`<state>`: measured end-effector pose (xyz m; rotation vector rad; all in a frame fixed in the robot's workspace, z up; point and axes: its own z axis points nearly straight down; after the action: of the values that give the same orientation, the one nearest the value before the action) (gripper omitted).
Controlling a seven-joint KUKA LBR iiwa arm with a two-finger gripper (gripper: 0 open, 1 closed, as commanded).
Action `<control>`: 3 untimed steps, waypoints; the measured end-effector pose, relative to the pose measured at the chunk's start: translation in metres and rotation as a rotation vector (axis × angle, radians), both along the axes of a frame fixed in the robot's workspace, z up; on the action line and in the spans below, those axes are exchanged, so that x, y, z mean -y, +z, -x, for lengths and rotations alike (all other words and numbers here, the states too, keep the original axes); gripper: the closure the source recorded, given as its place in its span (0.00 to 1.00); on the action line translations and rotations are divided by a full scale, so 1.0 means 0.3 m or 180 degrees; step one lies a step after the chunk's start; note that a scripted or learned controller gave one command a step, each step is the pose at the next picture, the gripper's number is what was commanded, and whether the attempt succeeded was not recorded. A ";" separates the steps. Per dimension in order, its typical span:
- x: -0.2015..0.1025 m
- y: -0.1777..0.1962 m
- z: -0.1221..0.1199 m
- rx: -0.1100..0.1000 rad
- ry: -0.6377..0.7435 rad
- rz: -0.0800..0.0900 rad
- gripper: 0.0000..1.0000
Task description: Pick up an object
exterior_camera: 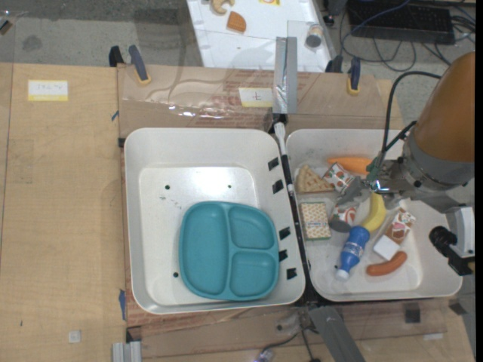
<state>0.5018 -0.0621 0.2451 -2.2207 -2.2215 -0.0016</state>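
The gripper (361, 191) hangs low in the right bin (321, 277), just left of the banana (374, 212) — its opening I cannot tell. Around it lie one blue bottle (352, 251), one sausage (386, 264), one carrot (349, 164), two crackers. The left bin (143, 202) — centre frame — bears one teal tray (229, 251), bare floor above it.

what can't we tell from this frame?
- Tool: too small and dark against the clutter; finger state unreadable.
- Whether the tool touches the banana: no depth from the overhead camera view.
- Right bin: the far right is covered by the arm.
- Small packet by the sausage: label too small to read.
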 end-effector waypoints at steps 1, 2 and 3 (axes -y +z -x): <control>0.012 -0.450 0.036 -0.0007 -0.0272 0.0002 0.00; 0.084 -0.484 -0.336 0.0057 0.0138 0.0007 0.00; 0.059 -0.485 -0.201 0.0060 0.0553 0.0006 0.00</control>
<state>0.5620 -0.0799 0.0996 -2.0287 -2.4170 -0.0203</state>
